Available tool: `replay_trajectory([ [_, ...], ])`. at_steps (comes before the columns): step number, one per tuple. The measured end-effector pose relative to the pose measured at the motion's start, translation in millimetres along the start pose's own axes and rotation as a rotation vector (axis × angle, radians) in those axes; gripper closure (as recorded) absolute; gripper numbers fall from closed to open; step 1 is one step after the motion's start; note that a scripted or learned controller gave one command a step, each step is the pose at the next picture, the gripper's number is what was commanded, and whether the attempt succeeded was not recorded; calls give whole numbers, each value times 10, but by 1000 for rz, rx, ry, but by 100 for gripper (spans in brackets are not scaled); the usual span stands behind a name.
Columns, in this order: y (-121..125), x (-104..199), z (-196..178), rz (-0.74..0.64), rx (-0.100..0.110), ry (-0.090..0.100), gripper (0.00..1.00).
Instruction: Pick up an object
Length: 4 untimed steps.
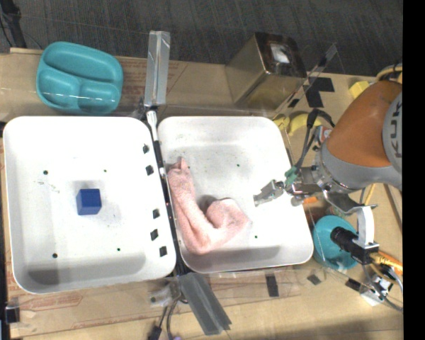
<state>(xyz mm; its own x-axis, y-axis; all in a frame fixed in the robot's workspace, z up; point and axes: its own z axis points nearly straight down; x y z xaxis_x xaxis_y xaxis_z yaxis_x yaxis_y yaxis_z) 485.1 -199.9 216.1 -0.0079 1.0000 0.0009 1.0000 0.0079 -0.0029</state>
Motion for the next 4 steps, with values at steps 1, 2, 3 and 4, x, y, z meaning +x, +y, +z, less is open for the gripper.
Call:
replay_trajectory([
  [1,239,695,1044,105,1,0,0],
  [2,537,601,1242,19,-2,0,0],
  [3,381,758,1247,-81,0,1,0],
  [4,389,762,1148,-86,0,1,100],
])
